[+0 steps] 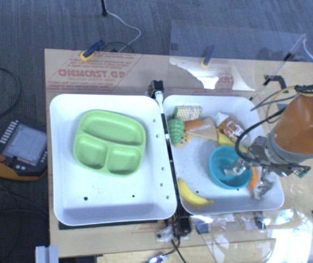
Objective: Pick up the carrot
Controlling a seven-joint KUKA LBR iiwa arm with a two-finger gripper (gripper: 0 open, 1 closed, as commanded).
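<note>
A slim orange piece that looks like the carrot [253, 180] lies in the right bin [211, 104], against the right rim of a blue bowl [225, 167]. My gripper [249, 179] is low over it and stands open. One finger [234, 172] is inside the bowl and the other finger [263, 187] is outside it, near the bin's front right corner. The orange piece sits between the two fingers, partly hidden by them, and I cannot tell whether either touches it.
The right bin also holds a banana [193, 194] at the front, a green and orange toy [181, 129] and a small box [188, 113] at the back left, and a snack pack [232, 129] over a yellow piece [224, 139]. A green divided plate [110, 142] lies in the left bin [63, 201].
</note>
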